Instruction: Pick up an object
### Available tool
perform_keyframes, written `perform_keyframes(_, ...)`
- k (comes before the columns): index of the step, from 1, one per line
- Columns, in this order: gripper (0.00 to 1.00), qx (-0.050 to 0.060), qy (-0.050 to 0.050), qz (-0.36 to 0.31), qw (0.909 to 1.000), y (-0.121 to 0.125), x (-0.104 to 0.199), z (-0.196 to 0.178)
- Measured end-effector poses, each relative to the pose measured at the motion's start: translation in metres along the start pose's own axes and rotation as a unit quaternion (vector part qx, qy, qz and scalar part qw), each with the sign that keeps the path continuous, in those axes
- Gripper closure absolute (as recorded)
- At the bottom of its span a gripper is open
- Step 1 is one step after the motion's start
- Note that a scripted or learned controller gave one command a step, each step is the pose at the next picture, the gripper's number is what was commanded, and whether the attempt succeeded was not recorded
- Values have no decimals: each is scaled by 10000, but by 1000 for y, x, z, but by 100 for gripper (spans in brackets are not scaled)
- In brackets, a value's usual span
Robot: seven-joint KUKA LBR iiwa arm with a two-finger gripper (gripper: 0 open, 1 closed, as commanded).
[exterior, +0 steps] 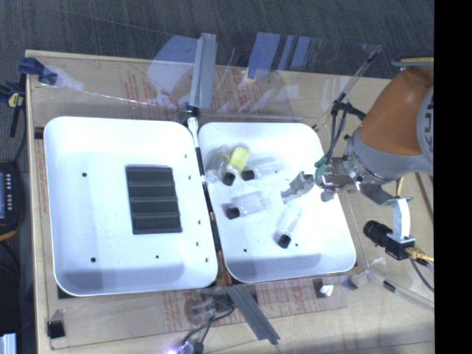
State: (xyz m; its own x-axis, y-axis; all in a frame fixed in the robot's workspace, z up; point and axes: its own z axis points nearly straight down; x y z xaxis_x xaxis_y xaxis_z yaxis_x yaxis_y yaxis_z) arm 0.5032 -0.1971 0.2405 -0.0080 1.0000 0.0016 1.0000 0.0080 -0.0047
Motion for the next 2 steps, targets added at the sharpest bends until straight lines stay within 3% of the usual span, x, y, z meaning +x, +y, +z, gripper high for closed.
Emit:
perform_keyframes(1, 0, -1, -9, 29, 10000, 69, 9, 84)
perform_keyframes(2, 0, -12, -11, -335, 9994, 113, 72, 140)
